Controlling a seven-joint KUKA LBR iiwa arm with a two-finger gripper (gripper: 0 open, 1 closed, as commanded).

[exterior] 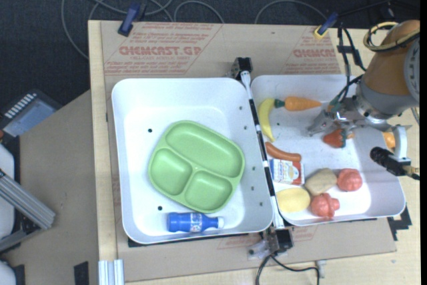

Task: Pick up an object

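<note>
My gripper (332, 131) is low in the upper part of the right bin (383, 203), open, its fingers spread to either side of a small red-orange object (333, 139) on the bin floor. I cannot tell whether the fingers touch it. Just to the left lie an orange carrot (301, 103) and a yellow banana (266, 117). Further forward are a hot dog (283, 153), a small red-and-white carton (287, 172), a tan potato (321, 179), a yellow lemon (293, 199) and two red fruits (349, 179) (324, 205).
The left bin (133, 143) holds a green divided plate (195, 166) and a blue bottle (192, 222) lying near its front wall. A black ridge (259, 143) joins the two bins. The arm (390, 77) comes in over the right bin's far right corner.
</note>
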